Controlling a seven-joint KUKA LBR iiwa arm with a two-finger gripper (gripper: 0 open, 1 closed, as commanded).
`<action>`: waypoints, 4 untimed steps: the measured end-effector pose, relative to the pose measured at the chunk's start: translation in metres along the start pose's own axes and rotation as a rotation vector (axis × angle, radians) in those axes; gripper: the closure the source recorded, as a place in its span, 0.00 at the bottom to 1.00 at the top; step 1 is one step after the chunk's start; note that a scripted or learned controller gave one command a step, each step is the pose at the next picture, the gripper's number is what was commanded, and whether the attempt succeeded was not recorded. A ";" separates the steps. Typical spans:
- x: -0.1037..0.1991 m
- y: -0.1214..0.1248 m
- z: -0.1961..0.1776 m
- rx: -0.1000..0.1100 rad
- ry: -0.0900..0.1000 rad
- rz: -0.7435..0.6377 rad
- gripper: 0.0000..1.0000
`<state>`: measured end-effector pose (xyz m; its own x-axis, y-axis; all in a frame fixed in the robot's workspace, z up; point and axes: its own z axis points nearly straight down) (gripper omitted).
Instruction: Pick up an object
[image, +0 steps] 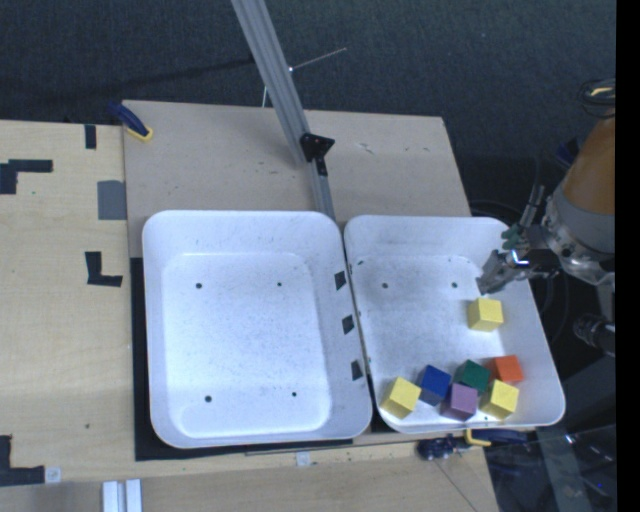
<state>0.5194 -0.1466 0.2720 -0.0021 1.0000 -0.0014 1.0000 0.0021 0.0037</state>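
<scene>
The right white bin (420, 240) holds several small cubes. A yellow cube (485, 314) lies alone near the bin's right wall. Along the front edge sits a cluster: a yellow cube (402, 397), a blue cube (435, 383), a purple cube (463, 400), a green cube (473, 377), an orange cube (508, 369) and another yellow cube (503, 398). My gripper (497, 272) hangs over the right side of this bin, just above and behind the lone yellow cube. Nothing shows between its fingers.
The left white bin (160, 300) sits beside the right one. A grey metal pole (285, 85) slants over the bench to the bins' shared rear corner. A blue and yellow tool (131, 120) lies at the bench's back left, another (455, 443) by the front edge.
</scene>
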 end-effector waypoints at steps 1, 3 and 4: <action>0.000 0.001 -0.023 0.002 0.001 0.000 1.00; 0.119 0.010 -0.005 0.006 0.003 -0.005 1.00; 0.176 0.009 0.007 0.007 0.002 -0.005 1.00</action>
<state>0.5285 0.0292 0.2653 -0.0071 1.0000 0.0010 1.0000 0.0071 -0.0036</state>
